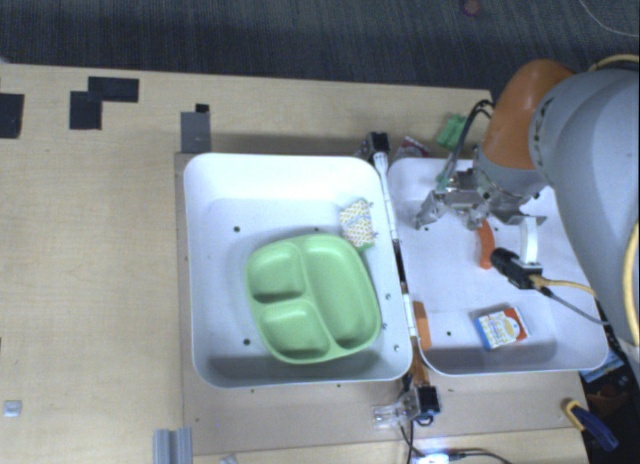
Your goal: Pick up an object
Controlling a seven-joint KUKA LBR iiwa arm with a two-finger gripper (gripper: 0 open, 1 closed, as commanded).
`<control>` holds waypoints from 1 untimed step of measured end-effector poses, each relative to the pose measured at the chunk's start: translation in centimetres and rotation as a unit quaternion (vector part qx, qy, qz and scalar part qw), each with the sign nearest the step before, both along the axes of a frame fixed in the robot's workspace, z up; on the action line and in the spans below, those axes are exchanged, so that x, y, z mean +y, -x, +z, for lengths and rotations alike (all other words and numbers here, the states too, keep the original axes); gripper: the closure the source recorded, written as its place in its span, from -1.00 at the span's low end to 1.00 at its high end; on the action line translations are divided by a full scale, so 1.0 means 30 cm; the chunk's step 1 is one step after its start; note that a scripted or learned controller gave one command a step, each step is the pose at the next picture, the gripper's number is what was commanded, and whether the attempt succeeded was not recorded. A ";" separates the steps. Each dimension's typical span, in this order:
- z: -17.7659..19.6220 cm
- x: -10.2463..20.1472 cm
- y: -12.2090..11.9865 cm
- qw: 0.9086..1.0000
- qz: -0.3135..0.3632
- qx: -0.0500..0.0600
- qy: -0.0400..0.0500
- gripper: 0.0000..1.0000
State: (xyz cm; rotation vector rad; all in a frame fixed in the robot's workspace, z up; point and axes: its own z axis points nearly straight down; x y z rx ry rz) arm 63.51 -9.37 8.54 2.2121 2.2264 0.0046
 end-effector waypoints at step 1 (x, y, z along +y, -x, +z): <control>0.041 0.002 -0.007 1.000 0.004 -0.003 0.000 1.00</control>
